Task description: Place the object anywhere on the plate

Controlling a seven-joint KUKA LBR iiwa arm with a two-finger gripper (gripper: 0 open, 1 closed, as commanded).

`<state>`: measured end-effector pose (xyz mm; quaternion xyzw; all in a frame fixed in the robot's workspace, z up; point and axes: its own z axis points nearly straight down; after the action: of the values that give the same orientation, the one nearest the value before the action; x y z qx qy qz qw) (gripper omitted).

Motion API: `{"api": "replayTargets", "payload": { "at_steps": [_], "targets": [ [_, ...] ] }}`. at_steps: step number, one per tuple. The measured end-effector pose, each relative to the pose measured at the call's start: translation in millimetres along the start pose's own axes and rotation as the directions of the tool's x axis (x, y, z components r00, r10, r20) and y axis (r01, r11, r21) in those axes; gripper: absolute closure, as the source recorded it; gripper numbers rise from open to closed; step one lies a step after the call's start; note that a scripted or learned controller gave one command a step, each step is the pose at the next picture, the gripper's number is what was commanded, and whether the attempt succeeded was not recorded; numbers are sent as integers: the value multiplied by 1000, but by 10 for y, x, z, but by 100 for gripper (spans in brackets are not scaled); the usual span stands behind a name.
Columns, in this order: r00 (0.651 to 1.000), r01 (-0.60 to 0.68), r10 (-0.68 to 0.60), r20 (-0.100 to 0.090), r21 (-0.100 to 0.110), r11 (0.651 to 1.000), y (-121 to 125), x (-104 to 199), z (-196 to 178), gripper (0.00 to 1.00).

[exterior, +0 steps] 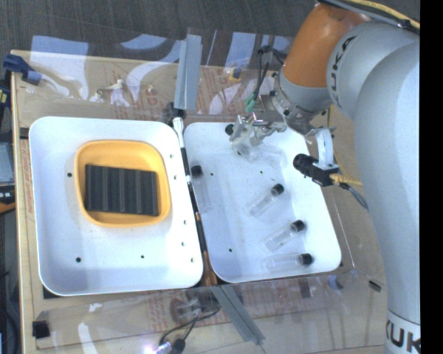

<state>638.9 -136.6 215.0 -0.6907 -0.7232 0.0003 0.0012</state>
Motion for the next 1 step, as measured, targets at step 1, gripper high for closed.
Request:
{"api": "replayTargets", "payload": {
  "at_steps": [1],
  "targets": [
    [990, 144, -144, 0, 3, 990, -548, 446, 435, 100]
  ]
}}
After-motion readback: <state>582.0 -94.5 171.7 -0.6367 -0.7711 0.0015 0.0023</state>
